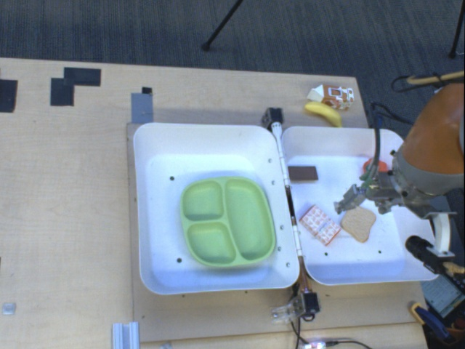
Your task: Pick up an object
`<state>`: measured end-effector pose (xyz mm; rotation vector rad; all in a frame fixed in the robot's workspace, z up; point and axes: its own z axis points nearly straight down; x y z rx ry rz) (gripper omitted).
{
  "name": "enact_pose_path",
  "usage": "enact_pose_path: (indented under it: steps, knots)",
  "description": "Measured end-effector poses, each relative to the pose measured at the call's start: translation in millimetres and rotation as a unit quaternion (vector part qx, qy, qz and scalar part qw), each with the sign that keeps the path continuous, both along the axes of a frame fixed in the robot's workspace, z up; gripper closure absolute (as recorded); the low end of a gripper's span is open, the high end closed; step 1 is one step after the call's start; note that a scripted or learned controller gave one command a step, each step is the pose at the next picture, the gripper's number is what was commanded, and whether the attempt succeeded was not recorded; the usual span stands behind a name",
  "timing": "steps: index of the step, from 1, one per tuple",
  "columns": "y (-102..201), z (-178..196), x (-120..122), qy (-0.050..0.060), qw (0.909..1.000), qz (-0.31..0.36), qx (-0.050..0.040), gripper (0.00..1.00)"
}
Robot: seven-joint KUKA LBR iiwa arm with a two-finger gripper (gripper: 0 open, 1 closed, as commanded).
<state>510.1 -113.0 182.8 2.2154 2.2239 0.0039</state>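
Gripper: gripper [354, 197] hung low over the right bin [327, 267], its dark fingers spread a little way apart with nothing seen between them.
Arm: grey, with the orange band, it reached in from the right edge of the camera view and crossed that bin's right half.
Nearest object: slice of bread [358, 225], lying just below the fingertips in the view, toward the bin's near wall; whether the fingers touched it could not be told.
Bread's shape: flat, tan, rounded at one end, its long axis running roughly from upper left to lower right.
Second candidate: checkered packet [320, 224], just beside the bread on its left, lower left of the fingertips; flat, squarish, red and white, lying diagonally.
Third candidate: brown block [303, 174], thin, dark, rectangular, long axis across the view, well to the upper left of the fingers near the divider.
Red object: red item [370, 167], small, partly hidden behind the wrist; its shape was too hidden to tell.
Left bin: left bin [145, 195] held a green divided plate [228, 221], smooth plastic with three compartments, well apart from the gripper.
Judgement: the bread looked the likeliest target; being so flat, it would probably call for the fingers to straddle its short width.
Outside the bins: banana [322, 112] and small carton [335, 95] lay on the wooden bench.
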Motion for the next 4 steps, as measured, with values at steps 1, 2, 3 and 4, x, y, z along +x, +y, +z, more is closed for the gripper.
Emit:
enact_pose_path:
  steps: [1, 2, 3, 4]
  knots:
    - [-16.3, -84.4, -17.8, -0.004, 1.0, -0.001, -0.0009, 0.0]
    - [-15.6, -72.9, -15.7, -0.006, 1.0, 0.0, -0.0008, 1.0]
    - [-15.6, -73.0, -15.8, -0.006, 1.0, 0.0, -0.0008, 0.0]
    - [-15.1, -62.4, -14.2, -0.008, 1.0, 0.001, -0.0007, 1.0]
